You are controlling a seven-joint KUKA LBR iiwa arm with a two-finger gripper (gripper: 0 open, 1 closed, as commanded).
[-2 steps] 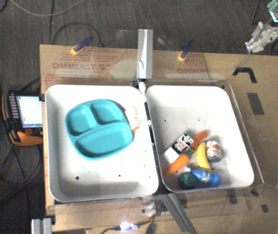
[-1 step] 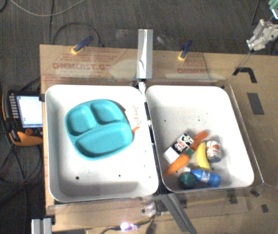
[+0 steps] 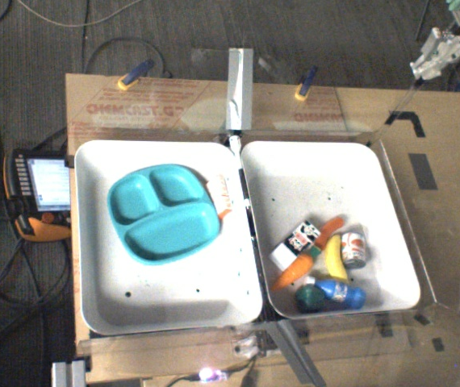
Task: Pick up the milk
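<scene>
The milk (image 3: pixel 297 244) is a small white carton with a black-and-white cow pattern. It lies on its side in the right bin (image 3: pixel 319 176), toward the bin's front, at the left end of a cluster of toy food. An orange carrot (image 3: pixel 294 272) rests just in front of it. The gripper (image 3: pixel 437 56) hangs at the far upper right of the camera view, beyond the back right corner of the right bin and well away from the milk. It is small and pale against the floor.
Beside the milk lie a banana (image 3: pixel 333 259), a red-and-white can (image 3: pixel 353 249), a second carrot (image 3: pixel 332 226), a blue bottle (image 3: pixel 343 294) and a dark green item (image 3: pixel 309 298). The left bin (image 3: pixel 101 297) holds a teal divided plate (image 3: pixel 165 211) and a small orange-and-white packet (image 3: pixel 222 195).
</scene>
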